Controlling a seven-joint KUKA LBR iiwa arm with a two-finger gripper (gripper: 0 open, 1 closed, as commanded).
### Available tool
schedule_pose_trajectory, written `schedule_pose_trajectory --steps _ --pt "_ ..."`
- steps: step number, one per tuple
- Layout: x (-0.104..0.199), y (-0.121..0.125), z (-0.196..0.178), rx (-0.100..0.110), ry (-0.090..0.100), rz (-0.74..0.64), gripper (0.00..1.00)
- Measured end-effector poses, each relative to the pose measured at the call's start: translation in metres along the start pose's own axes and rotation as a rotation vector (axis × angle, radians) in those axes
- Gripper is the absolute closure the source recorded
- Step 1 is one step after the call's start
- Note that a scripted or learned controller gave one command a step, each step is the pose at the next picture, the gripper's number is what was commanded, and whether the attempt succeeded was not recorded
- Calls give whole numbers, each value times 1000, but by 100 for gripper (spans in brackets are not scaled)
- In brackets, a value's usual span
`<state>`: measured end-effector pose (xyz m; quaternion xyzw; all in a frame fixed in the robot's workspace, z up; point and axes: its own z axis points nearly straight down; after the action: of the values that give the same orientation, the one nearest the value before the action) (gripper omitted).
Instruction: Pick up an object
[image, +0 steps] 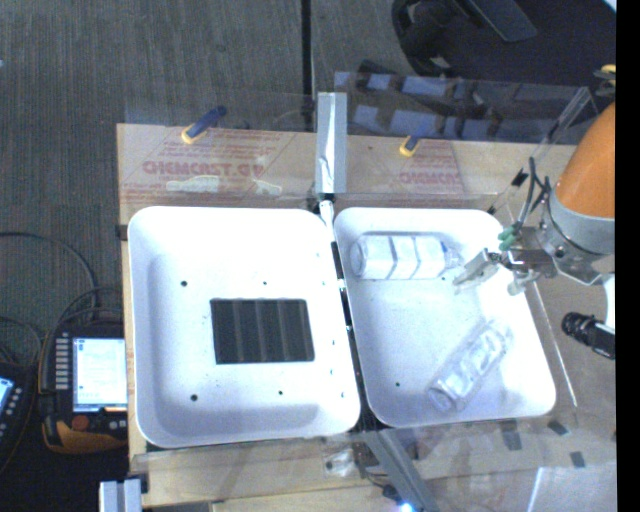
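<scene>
My gripper (496, 276) hangs over the right bin (400, 405) near its far right side, with the fingers spread open and nothing between them. Just left of it, a pale clear-wrapped pack (402, 257) lies against the bin's back wall. A clear plastic bottle (468, 366) lies tilted in the front right part of the same bin, below the gripper. In the middle of the left bin (160, 400), a flat dark ribbed rectangle (262, 330) lies well away from the gripper.
A metal post (329, 150) stands behind the seam between the bins. Yellow and blue clamps (204, 123) sit on the back board. A handheld control pendant (88, 375) rests off the bench at the left.
</scene>
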<state>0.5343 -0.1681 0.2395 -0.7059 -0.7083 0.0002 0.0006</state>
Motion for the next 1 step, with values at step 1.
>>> schedule_pose_trajectory --steps 1 --pt "51 88 92 -24 -4 81 0"
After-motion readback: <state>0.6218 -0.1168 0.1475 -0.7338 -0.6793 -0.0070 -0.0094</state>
